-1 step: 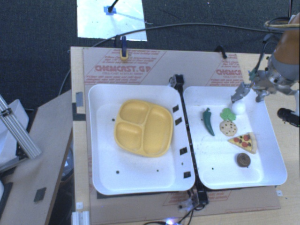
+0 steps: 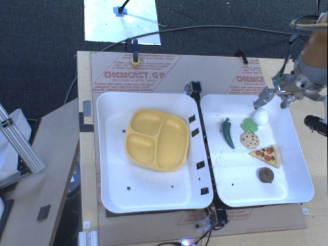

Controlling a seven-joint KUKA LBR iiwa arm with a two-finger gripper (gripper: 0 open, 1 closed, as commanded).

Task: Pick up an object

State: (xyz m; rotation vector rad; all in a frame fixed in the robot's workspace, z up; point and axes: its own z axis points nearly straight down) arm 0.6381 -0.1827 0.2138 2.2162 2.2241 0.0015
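The right bin (image 2: 294, 191) holds several toy foods: a white ball (image 2: 261, 118), a green leafy piece (image 2: 249, 124), a dark green pepper (image 2: 227, 133), a cookie (image 2: 249, 140), a pizza slice (image 2: 266, 155) and a brown round piece (image 2: 265, 175). My gripper (image 2: 273, 100) hovers over the far right part of this bin, just beyond the white ball. Its fingers (image 2: 263, 99) are spread open, with nothing between them.
In the left bin (image 2: 110, 188) lies a yellow divided plate (image 2: 157, 139). A black hinge strip (image 2: 201, 147) runs between the two bins. Cables cross the bench behind the bins, and a white sheet (image 2: 120, 14) lies on the floor farther back.
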